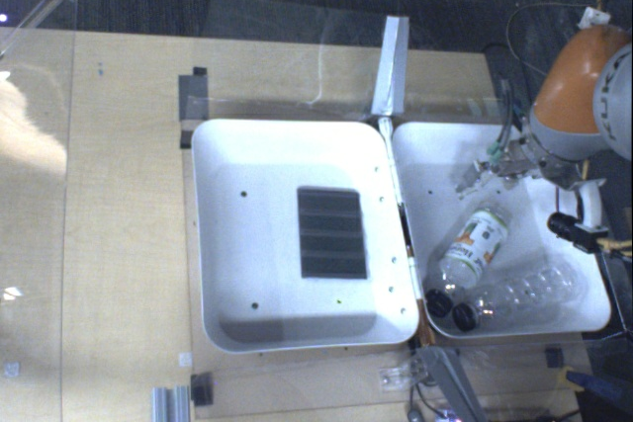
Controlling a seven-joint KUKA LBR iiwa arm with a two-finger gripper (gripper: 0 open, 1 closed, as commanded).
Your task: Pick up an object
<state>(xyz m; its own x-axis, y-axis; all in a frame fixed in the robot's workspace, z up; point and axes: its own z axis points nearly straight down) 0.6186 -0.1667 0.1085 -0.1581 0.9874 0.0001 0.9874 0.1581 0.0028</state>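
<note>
You face a light wooden bench (119, 242) that carries two shallow white bins side by side. The left bin (227, 212) holds one flat dark grey ribbed pad (332, 232), lying square near its centre. The right bin (425, 173) holds the candidates for picking. The arm (586, 94) enters from the right, and its gripper (502, 163) hangs over the upper part of the right bin, with nothing visible between its fingers; whether the jaws stand apart or together cannot be told from this view. Below and slightly left of the gripper, well apart from it, lies a clear plastic bottle with a green and white label (477, 245), on its side and tilted, its neck toward the lower left. A second clear bottle (529, 290), without a label and hard to read against the white floor, lies near the lower right wall. Two small black caps (451, 308) sit in the lower left corner, close to the labelled bottle's neck. Treat the labelled bottle as light, thin-walled and smooth: it will likely roll, and will dent under a hard squeeze. Take hold across its body at the label, at right angles to its long axis, where the surface is widest and least slippery.
</note>
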